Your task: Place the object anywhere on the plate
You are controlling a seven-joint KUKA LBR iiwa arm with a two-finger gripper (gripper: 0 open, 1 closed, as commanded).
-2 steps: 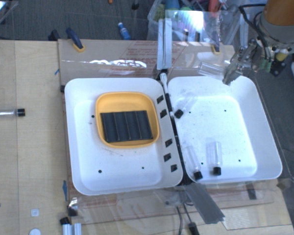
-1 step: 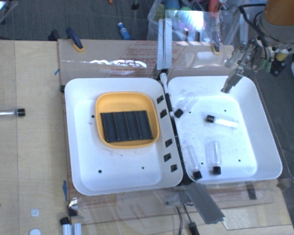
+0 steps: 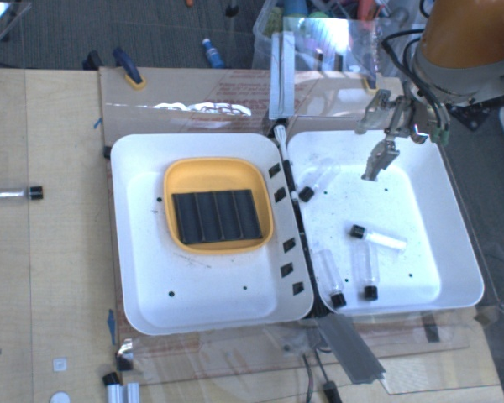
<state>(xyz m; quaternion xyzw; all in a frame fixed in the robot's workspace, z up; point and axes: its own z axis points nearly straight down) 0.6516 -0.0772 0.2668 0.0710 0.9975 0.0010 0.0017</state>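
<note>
camera view: gripper [image 3: 376, 168], grip state unclear, hovers over right bin [image 3: 454, 225]; next, descend on a vial [image 3: 376, 238] for the yellow plate [image 3: 181, 175]

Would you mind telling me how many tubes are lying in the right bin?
4: one upper left, one mid-right, two near the front. Clear ones may go unseen.

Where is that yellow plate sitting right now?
The yellow plate sits in the left white bin, toward its upper middle, with a dark ridged block lying on it.
</note>
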